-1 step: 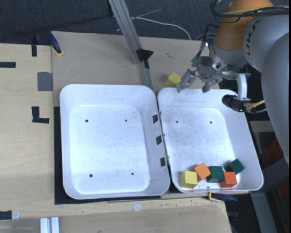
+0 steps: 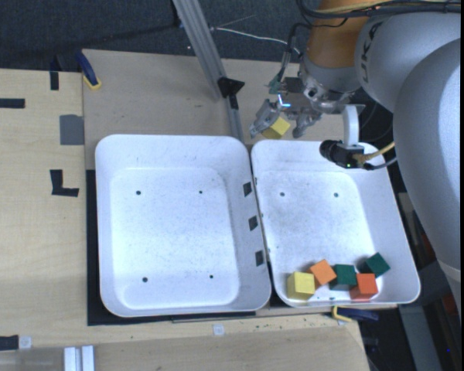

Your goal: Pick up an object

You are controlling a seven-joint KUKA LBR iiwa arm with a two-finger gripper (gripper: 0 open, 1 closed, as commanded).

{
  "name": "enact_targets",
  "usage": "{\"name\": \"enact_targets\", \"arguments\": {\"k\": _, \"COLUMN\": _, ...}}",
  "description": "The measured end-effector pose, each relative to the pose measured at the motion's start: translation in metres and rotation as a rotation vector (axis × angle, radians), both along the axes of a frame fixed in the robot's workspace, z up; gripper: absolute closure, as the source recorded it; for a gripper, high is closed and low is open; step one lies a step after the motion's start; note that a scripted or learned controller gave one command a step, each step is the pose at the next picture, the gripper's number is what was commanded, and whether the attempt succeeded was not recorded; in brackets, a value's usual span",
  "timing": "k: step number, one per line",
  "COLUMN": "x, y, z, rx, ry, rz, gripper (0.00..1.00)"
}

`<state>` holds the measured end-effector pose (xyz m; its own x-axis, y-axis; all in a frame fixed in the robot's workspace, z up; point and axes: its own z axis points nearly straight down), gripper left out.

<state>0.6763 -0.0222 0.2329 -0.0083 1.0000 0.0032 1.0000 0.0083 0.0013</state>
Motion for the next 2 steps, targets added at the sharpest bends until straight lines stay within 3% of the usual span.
{"name": "enact_targets", "arguments": {"k": 1, "x": 0.000, "y": -0.004, "z": 0.009, "rx": -0.003, "ry": 0.002, "rz": -0.004, "gripper": 1.00}}
{"name": "enact_targets", "arguments": {"k": 2, "x": 0.005, "y": 0.071, "z": 0.007, "rx": -0.001, "ry": 0.002, "rz": 0.000, "gripper": 1.00}}
